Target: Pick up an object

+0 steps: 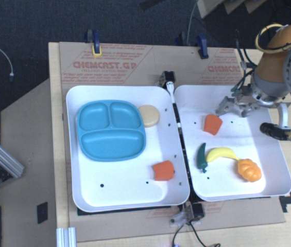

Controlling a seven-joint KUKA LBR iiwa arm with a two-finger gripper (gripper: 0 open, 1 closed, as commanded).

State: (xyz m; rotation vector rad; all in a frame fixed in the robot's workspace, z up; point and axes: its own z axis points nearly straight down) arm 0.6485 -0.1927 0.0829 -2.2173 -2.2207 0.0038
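Nothing lifted yet: fingers (231, 106) spread and empty near the right bin's (274, 189) far edge, just beside orange block (212, 124); grasp and lift remain.

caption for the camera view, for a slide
KUKA arm's end effector above the right bin, near an orange block, banana and blue divided plate.

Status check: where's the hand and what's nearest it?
Hand low over right bin. Orange block nearest, not held. Banana farther off.
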